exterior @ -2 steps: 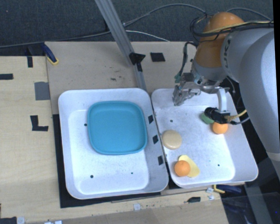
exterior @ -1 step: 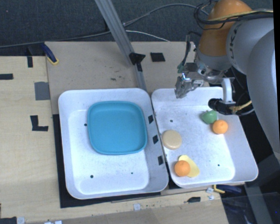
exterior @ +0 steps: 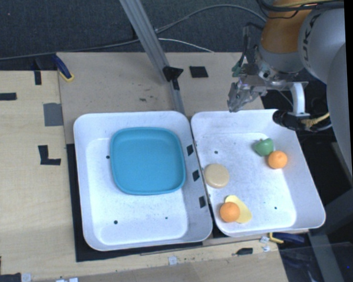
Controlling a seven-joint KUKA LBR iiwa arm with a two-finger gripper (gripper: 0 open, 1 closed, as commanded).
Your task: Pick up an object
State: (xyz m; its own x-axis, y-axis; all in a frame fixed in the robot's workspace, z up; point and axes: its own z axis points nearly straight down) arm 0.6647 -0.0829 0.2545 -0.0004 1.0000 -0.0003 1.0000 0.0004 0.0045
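This looks like a robotics lab. A grey industrial arm (exterior: 312, 36) with an orange band ends in a gripper (exterior: 240, 99) over a plywood bench (exterior: 26, 192) marked with black tape patches. Below and left of the gripper sit two shallow white bins (exterior: 98, 230) side by side. Loose cables (exterior: 211, 12) trail across dark carpet behind it, and a slanted aluminium strut (exterior: 151, 44) rises to its left.

No legible text, label or number anywhere.
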